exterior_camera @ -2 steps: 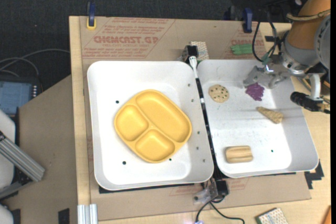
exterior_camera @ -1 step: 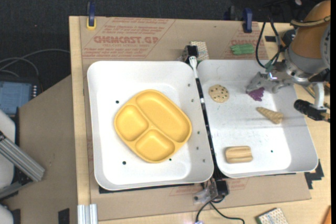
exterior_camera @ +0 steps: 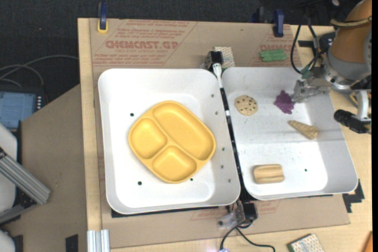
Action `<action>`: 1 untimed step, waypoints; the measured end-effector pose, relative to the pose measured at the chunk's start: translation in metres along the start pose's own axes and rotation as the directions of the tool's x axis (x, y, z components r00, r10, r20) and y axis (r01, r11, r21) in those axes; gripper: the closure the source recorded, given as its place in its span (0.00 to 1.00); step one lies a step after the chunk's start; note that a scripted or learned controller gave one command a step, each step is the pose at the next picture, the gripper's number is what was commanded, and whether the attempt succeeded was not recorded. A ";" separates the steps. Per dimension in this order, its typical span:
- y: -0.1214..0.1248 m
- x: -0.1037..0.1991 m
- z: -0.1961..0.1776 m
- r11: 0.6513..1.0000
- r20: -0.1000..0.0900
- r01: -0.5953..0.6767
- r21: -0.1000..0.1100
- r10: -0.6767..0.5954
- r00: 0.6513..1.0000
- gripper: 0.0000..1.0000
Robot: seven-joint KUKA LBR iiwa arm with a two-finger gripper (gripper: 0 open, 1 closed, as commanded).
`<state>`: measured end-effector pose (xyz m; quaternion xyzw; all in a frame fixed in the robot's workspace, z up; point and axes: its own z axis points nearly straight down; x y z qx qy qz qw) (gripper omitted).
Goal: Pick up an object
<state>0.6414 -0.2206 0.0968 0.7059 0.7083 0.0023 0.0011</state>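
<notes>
**Inspector A:** We record two white bins side by side on the bench [exterior_camera: 88,127]. The left bin [exterior_camera: 115,127] holds a yellow three-compartment plate [exterior_camera: 171,141], lying flat near the bin's centre.

**Inspector B:** Agreed. In the right bin [exterior_camera: 336,168] we count four items: a chocolate-chip cookie [exterior_camera: 246,105] at upper left, a purple toy piece [exterior_camera: 284,102] just right of it, a tan cone-shaped piece [exterior_camera: 303,128] lying on its side below that, and a tan bun-shaped item [exterior_camera: 268,173] toward the lower edge. All sit apart from one another.

**Inspector A:** The arm [exterior_camera: 351,47] enters at the upper right of the frame. Its jaws [exterior_camera: 305,87] hang at the right bin's upper edge, just beside the purple piece.

**Inspector B:** We cannot tell how wide the jaws stand, and we see nothing between them. A green object [exterior_camera: 272,56] lies on the bench above the right bin.
</notes>
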 end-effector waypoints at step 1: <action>0.000 0.001 0.001 1.000 -0.004 0.001 0.002 -0.001 1.000 0.00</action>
